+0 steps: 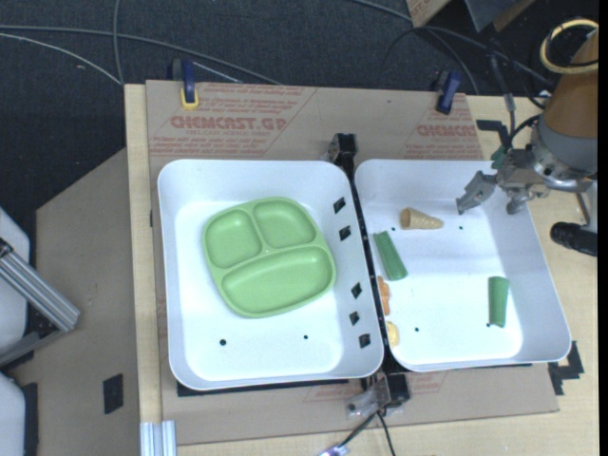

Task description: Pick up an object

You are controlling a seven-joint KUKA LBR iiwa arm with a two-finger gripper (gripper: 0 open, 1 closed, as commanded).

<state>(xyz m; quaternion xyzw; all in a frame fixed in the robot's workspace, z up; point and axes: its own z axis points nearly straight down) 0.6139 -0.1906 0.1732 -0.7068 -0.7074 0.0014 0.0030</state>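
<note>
Pincer: we see the pincer (pixel 494 192) hanging over the far right corner of the right bin (pixel 532 283), its two fingers spread apart with nothing between them.
Arm: the grey arm (pixel 570 145) comes in from the right edge, wrist turned down toward the bin, which we read as a posture for a straight descent.
Nearest candidate: a small tan cone (pixel 420 220) lies on its side on the bin floor, near the pincer and to its left, not touching it.
Other candidates: one green stick (pixel 389 255) lies along the left wall of the right bin; a second green stick (pixel 498 301) rests well apart, toward the bin's near right side; small orange bits (pixel 385 297) sit against the divider.
Left bin: the left bin (pixel 190 283) holds a green divided plate (pixel 270 256), flat and centred, far from the arm's reach side.
Bench: the bench (pixel 142 255) carries both bins side by side, so the arm can serve either.
Progress: we judge the pick not yet made.
Risk: the cone may roll away when the fingers come together on it.
</note>
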